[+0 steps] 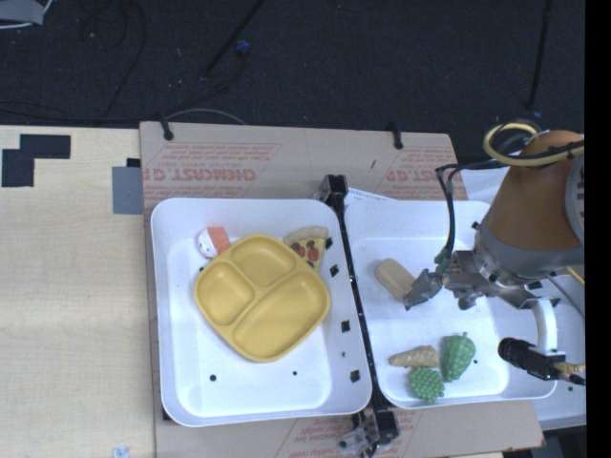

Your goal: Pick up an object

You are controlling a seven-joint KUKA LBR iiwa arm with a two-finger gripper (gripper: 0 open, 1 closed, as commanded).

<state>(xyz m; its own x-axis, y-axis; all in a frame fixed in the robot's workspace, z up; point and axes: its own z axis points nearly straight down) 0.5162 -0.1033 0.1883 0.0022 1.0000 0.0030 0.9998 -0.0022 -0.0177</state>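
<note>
Counter (pixel 67 294): pale wood grain, with black and grey patches near its far left. Cardboard sheet (pixel 286 160): brown, printed in red, lying under both bins. Left bin (pixel 181 389) and right bin (pixel 477 208): shallow, white, side by side. Black divider strip (pixel 353 303): runs between them. Dark floor (pixel 286 46): cables trailing across it.

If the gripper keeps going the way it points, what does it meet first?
Probably the tan block: the gripper points left toward it in the right bin. Its height above the block is unclear.
</note>
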